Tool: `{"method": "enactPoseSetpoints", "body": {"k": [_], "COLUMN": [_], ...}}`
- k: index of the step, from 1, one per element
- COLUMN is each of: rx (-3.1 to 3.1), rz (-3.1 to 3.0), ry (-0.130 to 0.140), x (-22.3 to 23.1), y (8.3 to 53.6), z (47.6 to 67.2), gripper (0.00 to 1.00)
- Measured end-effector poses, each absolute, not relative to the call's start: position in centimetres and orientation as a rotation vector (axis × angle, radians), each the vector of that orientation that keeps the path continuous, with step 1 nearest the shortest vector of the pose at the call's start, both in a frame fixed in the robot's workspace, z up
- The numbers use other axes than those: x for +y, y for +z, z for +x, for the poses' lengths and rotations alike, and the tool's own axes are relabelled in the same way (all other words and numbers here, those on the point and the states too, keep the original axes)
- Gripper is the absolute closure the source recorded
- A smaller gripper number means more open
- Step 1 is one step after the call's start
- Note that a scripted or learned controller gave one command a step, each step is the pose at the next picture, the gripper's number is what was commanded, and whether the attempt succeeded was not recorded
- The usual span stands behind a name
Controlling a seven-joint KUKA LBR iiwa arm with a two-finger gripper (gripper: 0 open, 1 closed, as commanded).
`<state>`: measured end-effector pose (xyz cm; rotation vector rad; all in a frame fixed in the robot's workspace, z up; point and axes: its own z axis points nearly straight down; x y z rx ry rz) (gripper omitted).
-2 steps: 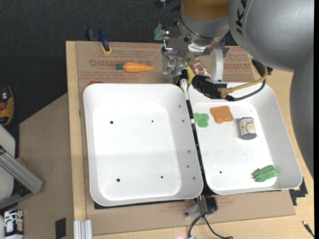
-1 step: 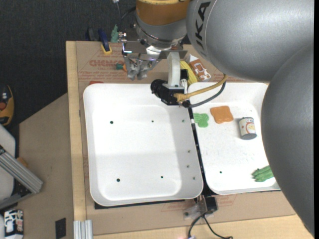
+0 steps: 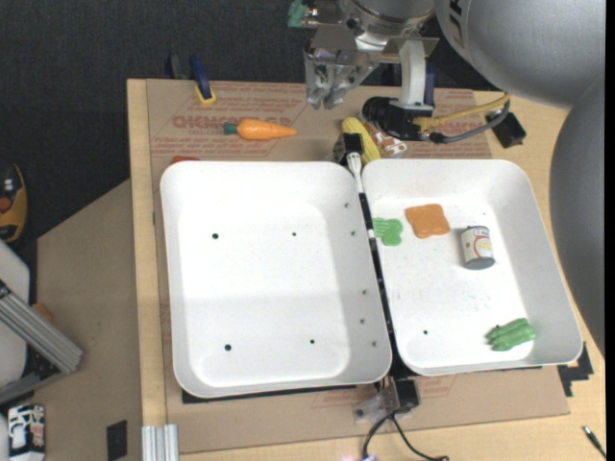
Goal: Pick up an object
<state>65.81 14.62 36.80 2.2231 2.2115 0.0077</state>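
We are holding our jaws [image 3: 330, 83] up high over the back of the worktop [image 3: 144, 161], behind the two bins. We cannot tell if they are open or shut, and we are seeing nothing between them. The right bin [image 3: 548, 248] is holding an orange block [image 3: 427, 221], a small can [image 3: 475, 247], a green bit [image 3: 387, 230] by its left wall, and a green toy [image 3: 509, 334] near the front. A carrot [image 3: 261, 130] is lying on the worktop behind the left bin [image 3: 183, 277].
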Motion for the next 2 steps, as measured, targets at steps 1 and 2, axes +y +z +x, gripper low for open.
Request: {"method": "enactPoseSetpoints", "body": {"k": [1, 2], "rx": [2.232, 2.214], "rz": [2.220, 2.231], "ry": [-0.012, -0.008], "x": [22.0, 13.1], "y": [27.2, 27.3], "z": [61.1, 59.7], "gripper": [1.00, 1.00]}}
